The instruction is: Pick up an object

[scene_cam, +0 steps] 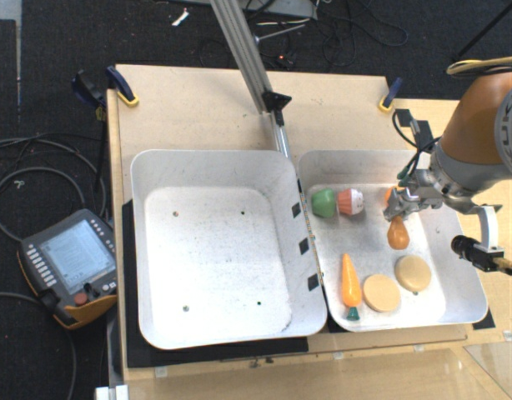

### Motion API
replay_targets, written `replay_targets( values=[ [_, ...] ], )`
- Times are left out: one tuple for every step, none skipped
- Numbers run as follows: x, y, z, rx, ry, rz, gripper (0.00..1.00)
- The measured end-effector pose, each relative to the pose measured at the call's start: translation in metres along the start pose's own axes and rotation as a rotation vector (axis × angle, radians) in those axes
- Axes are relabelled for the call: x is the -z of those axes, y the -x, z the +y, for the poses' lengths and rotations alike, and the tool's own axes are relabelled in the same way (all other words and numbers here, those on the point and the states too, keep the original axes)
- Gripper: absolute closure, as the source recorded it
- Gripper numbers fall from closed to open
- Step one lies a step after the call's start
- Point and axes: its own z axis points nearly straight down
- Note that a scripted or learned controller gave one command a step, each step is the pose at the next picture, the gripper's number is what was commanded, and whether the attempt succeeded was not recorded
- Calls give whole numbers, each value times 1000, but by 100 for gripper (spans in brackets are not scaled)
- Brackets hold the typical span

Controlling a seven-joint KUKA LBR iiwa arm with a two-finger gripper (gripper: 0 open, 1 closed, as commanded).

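A grey-and-orange KUKA arm [481,132] reaches in from the right over the right-hand bin [456,307] on a pale wooden worktop [198,107], its end effector [399,205] poised low above a small orange-brown pear-shaped object [398,235] — the piece nearest its tip and, by position, the likeliest target of the pick. Whether the end effector is released or clenched cannot be told from this slanted overhead view; the wrist hides the tip, and the object appears to rest on the bin floor just below it, not lifted.

All the candidates lie in the right-hand bin: a green piece [323,203] touching a white-and-red one [351,202] near the far wall, an orange carrot [349,282] along the inner wall, and two tan discs [381,293] [414,273] side by side toward the front. The left-hand bin [156,248] lies alongside, presumably kept as the drop side.

The objects sit well spread — spacing that leaves room for a descent without nudging neighbours. A teach pendant [68,265] lies on the dark floor to the left.
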Motion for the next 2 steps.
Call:
replay_targets(
  values=[
    [51, 9, 8, -1, 2, -2, 100],
    [82, 9, 9, 0, 0, 0, 100]
  ],
)
